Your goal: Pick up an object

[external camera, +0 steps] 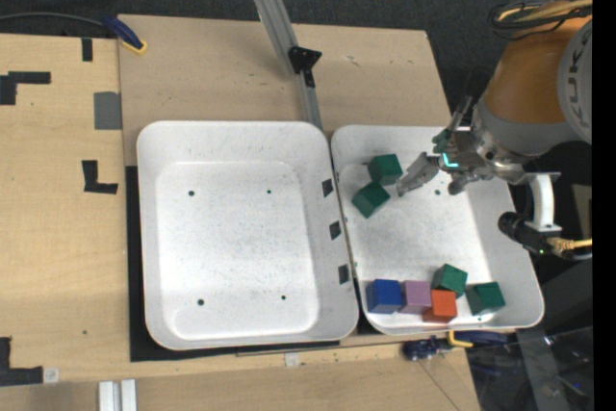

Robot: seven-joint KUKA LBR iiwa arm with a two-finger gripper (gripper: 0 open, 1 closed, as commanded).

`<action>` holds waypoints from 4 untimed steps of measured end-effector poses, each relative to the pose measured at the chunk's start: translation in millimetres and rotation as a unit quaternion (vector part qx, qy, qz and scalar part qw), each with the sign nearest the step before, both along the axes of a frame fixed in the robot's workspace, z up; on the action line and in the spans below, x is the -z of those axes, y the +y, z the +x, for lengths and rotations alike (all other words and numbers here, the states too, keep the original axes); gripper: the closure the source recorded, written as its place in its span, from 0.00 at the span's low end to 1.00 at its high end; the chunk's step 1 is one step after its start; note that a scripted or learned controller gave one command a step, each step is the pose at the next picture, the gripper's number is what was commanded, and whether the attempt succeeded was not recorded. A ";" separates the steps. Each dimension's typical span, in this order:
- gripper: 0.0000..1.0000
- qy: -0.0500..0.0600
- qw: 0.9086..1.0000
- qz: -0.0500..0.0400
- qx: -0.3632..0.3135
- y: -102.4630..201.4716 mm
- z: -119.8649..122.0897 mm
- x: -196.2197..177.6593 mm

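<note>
Gripper (430, 171) hovers open and empty beside two green cubes (384, 167) in the right bin (520, 250); best to centre over one before descending.

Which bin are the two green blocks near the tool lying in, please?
The right bin. Both green blocks lie on its floor near its upper left corner, just left of the tool.

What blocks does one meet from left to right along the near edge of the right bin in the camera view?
Blue cube → pale purple cube → orange cube → dark green cube at the right end. Another green cube sits just behind the orange one, so it has no clear place.
</note>
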State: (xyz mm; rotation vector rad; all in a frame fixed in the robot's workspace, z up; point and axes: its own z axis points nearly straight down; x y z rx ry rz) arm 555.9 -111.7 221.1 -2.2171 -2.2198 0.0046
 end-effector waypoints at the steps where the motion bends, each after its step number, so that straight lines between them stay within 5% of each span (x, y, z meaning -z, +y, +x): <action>1: 0.00 -0.002 1.000 0.000 0.000 -0.3 0.8 -1.7; 3: 0.00 0.001 1.000 0.000 0.001 -18.6 -0.9 114.1; 4: 0.00 0.000 1.000 -0.001 0.000 -18.1 -2.0 130.7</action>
